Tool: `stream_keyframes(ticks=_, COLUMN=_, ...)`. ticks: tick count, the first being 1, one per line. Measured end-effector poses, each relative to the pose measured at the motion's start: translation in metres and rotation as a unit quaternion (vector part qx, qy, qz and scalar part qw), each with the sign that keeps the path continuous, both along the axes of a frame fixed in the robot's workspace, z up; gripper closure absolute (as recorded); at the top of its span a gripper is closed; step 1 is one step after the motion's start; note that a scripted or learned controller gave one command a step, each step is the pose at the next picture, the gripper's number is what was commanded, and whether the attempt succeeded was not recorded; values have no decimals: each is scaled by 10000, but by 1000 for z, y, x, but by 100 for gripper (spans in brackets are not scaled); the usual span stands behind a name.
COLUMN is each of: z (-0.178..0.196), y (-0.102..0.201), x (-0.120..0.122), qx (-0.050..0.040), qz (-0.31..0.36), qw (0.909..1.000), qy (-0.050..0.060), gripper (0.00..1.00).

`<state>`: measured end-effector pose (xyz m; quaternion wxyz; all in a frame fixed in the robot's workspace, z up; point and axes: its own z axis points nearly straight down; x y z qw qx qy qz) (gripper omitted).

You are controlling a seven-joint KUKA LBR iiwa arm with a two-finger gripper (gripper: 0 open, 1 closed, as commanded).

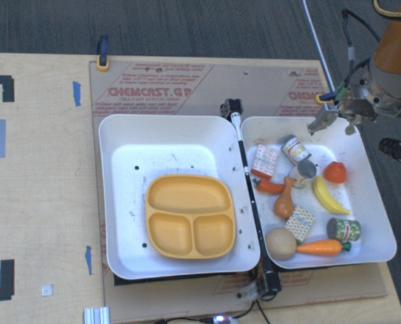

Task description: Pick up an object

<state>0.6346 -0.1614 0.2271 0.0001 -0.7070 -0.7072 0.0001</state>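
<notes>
1. Desk (pixel 38 201): broad bare surface at frame left.
2. Left bin (pixel 113 147): holds a yellow divided tray (pixel 190 216) toward its lower half, with open white floor above it.
3. Right bin (pixel 372 211): crowded with a banana (pixel 329 196), carrot (pixel 320 248), tomato (pixel 335 173), two cans and small packets; free floor only along its upper edge.
4. Arm (pixel 393 52): enters at upper right, partly cut off by the frame.
5. End effector (pixel 335 121): fingers spread apart, gripping nothing, above the right bin's upper rim.
</notes>
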Motion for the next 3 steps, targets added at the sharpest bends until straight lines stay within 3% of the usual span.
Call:
stream_keyframes(ticks=1, z=-132, y=27, x=-5, qx=-4, qz=-2, qw=10000, qy=-13, gripper=0)
stream_keyframes(ticks=3, z=-141, y=67, x=-74, qx=-2, qz=-5, qw=10000, qy=-11, gripper=0)
